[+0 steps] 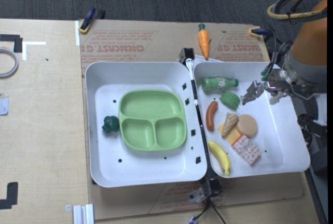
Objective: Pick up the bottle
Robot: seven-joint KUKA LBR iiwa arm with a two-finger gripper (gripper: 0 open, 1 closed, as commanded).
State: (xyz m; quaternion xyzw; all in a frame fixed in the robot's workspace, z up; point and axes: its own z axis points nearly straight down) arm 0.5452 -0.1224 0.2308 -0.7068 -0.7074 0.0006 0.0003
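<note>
The green bottle (219,83) lies on its side in the right bin (291,158), near the bin's far left corner, its cap end pointing left. My gripper (261,94) hangs over the right bin, to the right of the bottle and a short gap away from it. It is open, with nothing between its fingers. The grey arm with its orange band (312,41) comes in from the right edge.
A ridged green pickle (229,99) lies just below the bottle, between it and my gripper. Further forward are a sausage (210,115), cheese wedge (228,124), round bun (247,126), red box (245,149) and banana (220,156). The left bin (96,166) holds a green divided plate (153,119) and broccoli (110,124).
</note>
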